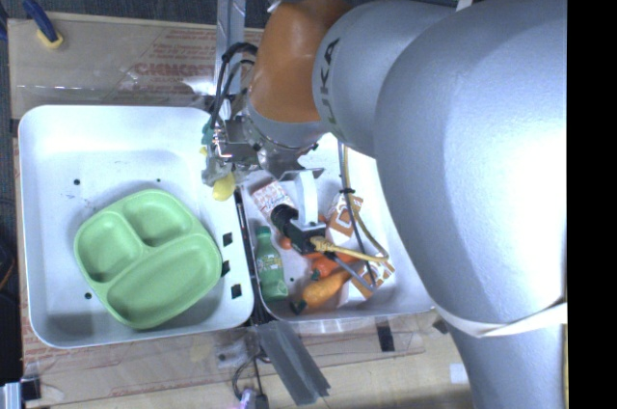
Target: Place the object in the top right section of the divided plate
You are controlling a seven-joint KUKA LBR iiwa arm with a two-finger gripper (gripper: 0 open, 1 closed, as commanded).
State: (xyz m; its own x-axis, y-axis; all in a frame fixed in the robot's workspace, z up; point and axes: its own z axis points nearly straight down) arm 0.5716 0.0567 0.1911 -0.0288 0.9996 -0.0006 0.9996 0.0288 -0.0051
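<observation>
grey arm (463, 127) looms over right bin (410, 296); gripper (224, 168) grip unclear; green divided plate (149, 255) in left bin (48, 137).

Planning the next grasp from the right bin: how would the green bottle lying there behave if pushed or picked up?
The green bottle lies on its side and looks round, so a push would probably roll it. Its smooth-looking body may slip in a pinch. It rests against the bin wall beside the orange carrot-like toy, so it could jostle that.
</observation>
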